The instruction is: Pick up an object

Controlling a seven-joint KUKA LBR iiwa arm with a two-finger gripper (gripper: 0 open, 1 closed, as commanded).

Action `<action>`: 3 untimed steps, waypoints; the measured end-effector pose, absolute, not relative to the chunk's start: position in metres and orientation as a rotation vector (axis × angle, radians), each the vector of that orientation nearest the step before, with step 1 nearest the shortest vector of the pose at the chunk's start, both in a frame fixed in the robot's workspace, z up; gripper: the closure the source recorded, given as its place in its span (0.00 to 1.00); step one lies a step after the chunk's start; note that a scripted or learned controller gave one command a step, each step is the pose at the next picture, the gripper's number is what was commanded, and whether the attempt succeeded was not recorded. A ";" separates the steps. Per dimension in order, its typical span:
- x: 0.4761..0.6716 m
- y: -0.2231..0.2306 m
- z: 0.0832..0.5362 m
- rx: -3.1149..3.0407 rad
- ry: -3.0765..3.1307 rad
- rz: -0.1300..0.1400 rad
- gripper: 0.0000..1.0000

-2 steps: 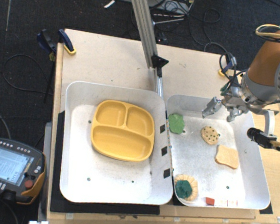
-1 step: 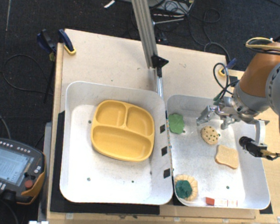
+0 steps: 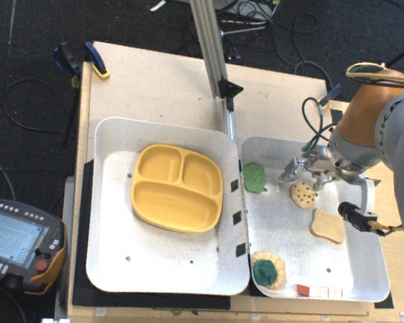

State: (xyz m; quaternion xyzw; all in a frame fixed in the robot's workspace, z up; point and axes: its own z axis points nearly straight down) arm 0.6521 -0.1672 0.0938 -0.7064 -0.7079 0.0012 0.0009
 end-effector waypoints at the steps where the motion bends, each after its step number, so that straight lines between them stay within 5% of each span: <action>1: 0.654 -0.167 0.106 -2.220 -2.227 0.000 1.00; 3: 0.644 -0.163 0.224 -2.224 -2.230 -0.007 1.00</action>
